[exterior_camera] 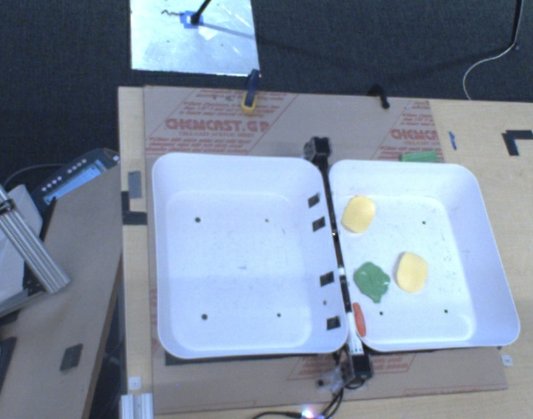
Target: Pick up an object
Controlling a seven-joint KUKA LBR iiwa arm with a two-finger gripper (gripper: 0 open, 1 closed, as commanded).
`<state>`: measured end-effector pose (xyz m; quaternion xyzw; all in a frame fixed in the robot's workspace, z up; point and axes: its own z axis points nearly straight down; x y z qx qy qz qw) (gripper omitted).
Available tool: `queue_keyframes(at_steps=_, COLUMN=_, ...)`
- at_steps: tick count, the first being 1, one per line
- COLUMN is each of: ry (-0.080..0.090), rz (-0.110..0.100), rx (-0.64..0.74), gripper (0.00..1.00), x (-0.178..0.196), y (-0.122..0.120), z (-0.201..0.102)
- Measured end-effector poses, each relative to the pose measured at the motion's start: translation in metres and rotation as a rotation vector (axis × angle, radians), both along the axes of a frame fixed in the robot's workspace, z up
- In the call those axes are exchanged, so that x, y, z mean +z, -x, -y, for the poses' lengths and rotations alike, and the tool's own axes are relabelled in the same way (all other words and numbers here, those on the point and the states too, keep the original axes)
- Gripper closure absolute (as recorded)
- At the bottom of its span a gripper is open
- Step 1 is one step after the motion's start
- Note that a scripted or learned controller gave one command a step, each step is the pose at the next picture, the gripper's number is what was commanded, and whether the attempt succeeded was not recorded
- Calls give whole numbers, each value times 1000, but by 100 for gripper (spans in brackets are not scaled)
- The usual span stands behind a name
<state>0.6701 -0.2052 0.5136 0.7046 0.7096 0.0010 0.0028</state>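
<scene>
The right bin (pixel 488 234) holds several small objects. A pale yellow oval piece (pixel 358 214) lies near its upper left. A second yellow piece (pixel 412 271) rests toward the middle. A green crumpled piece (pixel 371 281) sits just left of that one. A small orange-red piece (pixel 359 319) lies at the bin's lower left edge, beside the divider.
The left bin (pixel 240 251) sits beside the right one on a brown cardboard-covered bench (pixel 214 125). A silver sheet (pixel 192 24) lies beyond the bench at the top. A yellow clip (pixel 249 103) and a green tag (pixel 420 156) sit at the far edge.
</scene>
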Motion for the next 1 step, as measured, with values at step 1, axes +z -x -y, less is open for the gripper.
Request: queue_keyframes(at_steps=1, ry=-6, rz=-14, rx=0, gripper=100, x=-112, y=17, z=-37)
